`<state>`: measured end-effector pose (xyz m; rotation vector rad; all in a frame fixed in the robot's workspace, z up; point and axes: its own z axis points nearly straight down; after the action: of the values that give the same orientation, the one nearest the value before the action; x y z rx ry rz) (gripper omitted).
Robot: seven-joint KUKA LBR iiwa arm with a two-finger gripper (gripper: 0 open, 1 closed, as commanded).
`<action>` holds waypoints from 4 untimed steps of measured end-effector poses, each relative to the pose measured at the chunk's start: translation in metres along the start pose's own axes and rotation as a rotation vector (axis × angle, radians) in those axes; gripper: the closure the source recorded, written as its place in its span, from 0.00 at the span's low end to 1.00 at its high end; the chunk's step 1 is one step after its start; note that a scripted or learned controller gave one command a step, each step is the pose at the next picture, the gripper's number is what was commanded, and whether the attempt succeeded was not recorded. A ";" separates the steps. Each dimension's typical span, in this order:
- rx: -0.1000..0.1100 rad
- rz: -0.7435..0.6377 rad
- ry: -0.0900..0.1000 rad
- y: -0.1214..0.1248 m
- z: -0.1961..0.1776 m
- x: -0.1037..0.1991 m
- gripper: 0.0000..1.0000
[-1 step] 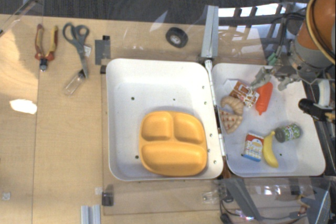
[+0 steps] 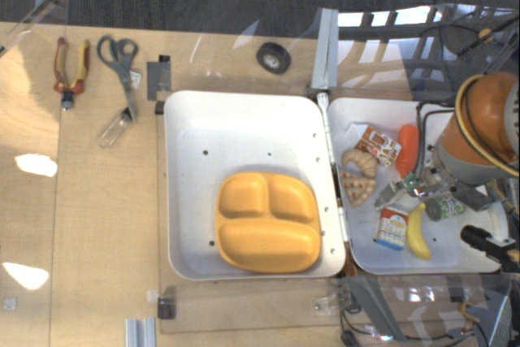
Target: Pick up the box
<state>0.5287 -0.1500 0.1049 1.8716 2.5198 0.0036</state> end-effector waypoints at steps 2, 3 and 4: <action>-0.016 -0.007 -0.013 -0.024 0.014 0.042 0.00; -0.016 -0.010 -0.012 -0.020 0.014 0.055 0.00; -0.028 -0.012 -0.018 -0.016 0.001 0.054 1.00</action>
<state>0.4979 -0.1032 0.1035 1.8379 2.5056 0.0210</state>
